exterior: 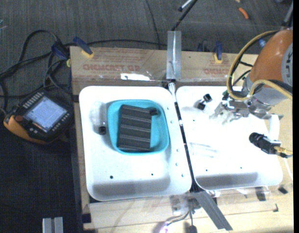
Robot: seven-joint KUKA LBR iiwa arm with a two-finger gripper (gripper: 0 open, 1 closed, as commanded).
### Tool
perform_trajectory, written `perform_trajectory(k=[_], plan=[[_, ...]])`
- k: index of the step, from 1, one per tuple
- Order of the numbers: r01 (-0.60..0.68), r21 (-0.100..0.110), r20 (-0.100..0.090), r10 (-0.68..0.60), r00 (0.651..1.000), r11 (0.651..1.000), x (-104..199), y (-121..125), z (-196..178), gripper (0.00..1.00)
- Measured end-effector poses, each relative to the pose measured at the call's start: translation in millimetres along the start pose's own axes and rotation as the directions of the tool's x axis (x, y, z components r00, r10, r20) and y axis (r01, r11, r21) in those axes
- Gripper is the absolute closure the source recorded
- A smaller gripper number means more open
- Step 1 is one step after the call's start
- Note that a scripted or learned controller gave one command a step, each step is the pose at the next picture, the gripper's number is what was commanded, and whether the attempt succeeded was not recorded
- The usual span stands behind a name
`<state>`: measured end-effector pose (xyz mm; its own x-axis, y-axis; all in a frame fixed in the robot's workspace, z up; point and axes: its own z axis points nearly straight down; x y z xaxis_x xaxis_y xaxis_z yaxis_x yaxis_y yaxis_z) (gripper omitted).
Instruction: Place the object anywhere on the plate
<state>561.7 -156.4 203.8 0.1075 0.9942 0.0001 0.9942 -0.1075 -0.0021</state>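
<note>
A blue plate [160, 130] lies in the left bin [135, 181]. On it rests a dark grey ribbed block [135, 127], covering most of the plate's middle. My gripper [225, 113] hangs over the upper part of the right bin [237, 171], well right of the plate. Its two silvery fingers [219, 111] stand apart with nothing between them. A small black piece [204, 101] lies on the right bin's floor just left of the gripper.
A small black item [101, 129] and a clear one [95, 113] sit left of the plate in the left bin. A black cylinder [262, 142] juts from the arm over the right bin. A pendant [42, 116] lies off the bench to the left.
</note>
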Motion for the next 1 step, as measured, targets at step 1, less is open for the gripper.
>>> perform_trajectory(k=[1], plan=[[0.000,0.000,0.000,0.000,1.000,1.000,0.0,0.0,0.0,0.00]])
